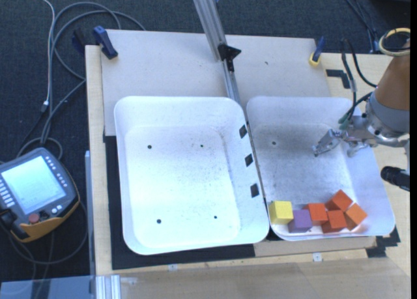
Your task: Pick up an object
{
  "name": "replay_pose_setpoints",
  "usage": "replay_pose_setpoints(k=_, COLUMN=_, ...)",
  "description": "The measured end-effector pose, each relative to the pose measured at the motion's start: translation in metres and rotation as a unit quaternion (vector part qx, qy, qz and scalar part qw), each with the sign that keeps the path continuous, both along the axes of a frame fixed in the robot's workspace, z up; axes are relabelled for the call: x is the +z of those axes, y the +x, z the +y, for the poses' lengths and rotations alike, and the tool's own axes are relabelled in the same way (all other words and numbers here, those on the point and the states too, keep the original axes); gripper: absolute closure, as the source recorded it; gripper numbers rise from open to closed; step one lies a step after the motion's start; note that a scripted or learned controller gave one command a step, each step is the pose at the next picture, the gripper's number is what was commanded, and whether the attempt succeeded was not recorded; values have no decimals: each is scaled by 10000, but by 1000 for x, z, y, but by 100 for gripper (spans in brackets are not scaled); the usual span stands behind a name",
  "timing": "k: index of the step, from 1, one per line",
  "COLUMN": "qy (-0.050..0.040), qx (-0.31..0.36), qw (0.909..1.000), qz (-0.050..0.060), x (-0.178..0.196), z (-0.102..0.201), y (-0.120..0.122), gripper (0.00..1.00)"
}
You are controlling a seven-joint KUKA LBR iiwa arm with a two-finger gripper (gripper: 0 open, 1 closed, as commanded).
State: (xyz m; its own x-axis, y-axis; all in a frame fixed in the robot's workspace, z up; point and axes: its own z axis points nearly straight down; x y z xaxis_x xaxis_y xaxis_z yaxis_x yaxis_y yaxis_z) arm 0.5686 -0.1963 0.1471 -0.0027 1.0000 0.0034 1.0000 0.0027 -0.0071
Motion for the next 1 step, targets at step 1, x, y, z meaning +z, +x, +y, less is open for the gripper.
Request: replay_pose_setpoints(k=1, qy=-16, qx=0, qw=10000, qz=-31, x=-50, z=3, y=30, gripper=0)
